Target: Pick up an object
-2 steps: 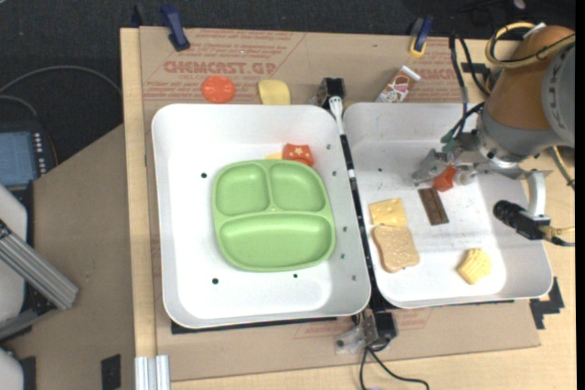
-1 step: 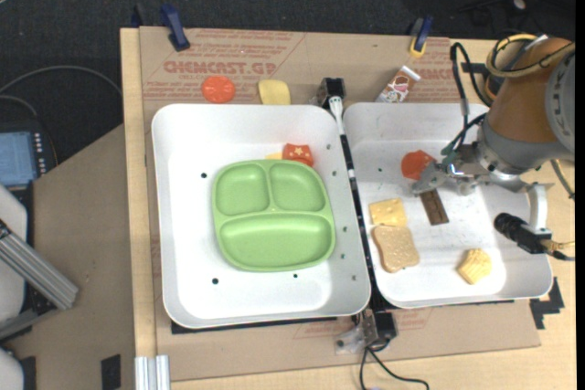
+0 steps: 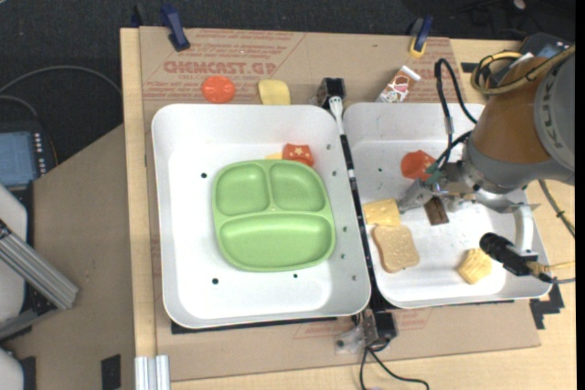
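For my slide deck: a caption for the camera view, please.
Gripper low in the right bin among toy foods; green divided plate in the left bin.

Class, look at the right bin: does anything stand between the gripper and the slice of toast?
Nothing visible does. The gripper hovers over bare white floor of the right bin, just up-right of the tan toast slice.

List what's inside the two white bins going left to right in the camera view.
green divided plate → red strawberry toy → yellow cheese slice → toast slice → red tomato → end effector → yellow cheese wedge
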